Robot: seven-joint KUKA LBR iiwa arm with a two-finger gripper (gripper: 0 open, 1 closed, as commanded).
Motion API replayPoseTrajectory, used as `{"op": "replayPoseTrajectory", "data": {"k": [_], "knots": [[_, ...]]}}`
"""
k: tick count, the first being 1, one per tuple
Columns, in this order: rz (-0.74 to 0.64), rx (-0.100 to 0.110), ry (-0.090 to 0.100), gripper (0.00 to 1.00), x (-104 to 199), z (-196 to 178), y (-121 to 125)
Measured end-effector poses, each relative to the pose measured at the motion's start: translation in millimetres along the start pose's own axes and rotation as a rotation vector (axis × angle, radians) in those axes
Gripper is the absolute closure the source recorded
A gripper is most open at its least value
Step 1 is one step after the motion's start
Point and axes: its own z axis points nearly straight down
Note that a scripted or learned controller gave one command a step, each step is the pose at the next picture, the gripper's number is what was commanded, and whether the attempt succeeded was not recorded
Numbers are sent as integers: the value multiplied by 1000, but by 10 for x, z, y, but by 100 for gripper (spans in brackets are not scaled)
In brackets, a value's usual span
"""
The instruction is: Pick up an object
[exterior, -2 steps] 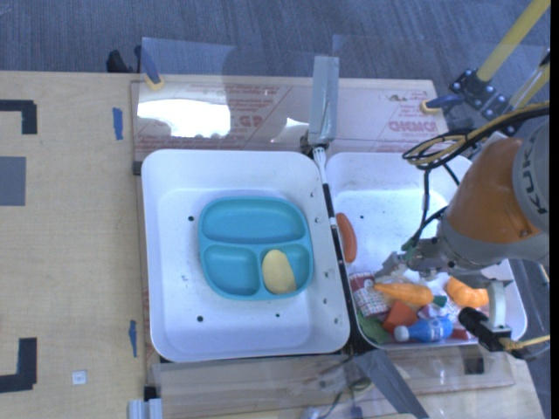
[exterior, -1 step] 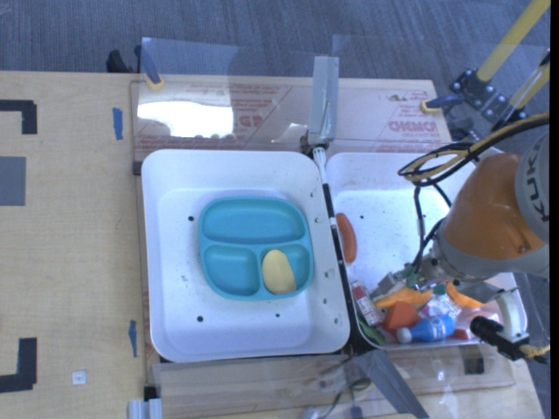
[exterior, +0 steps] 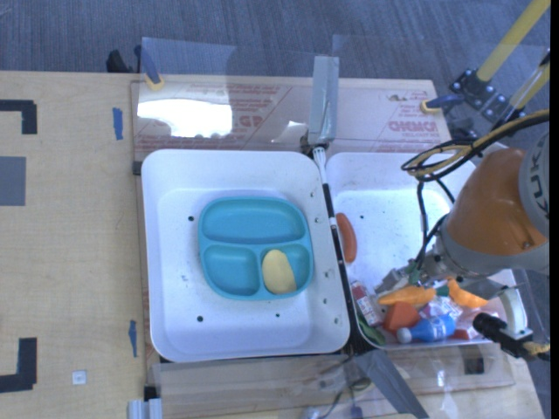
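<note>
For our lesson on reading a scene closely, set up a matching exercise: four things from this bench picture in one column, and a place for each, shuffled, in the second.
Column one
1. yellow lemon-like piece
2. orange sausage-like piece
3. blue divided plate
4. blue bottle

Column two
A. in the middle of the left bin
B. in the right bin, by its left wall, apart from the pile
C. in the plate's lower right compartment
D. in the pile at the near end of the right bin, under the arm

Pairs: 1-C, 2-B, 3-A, 4-D
</note>
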Motion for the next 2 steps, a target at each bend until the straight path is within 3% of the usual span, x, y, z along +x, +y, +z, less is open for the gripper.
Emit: {"op": "replayPoseTrajectory", "data": {"k": [1,2], "knots": [[146,12,4,100,-109,115,381],[115,4,5,100,253,-899,1291]]}}
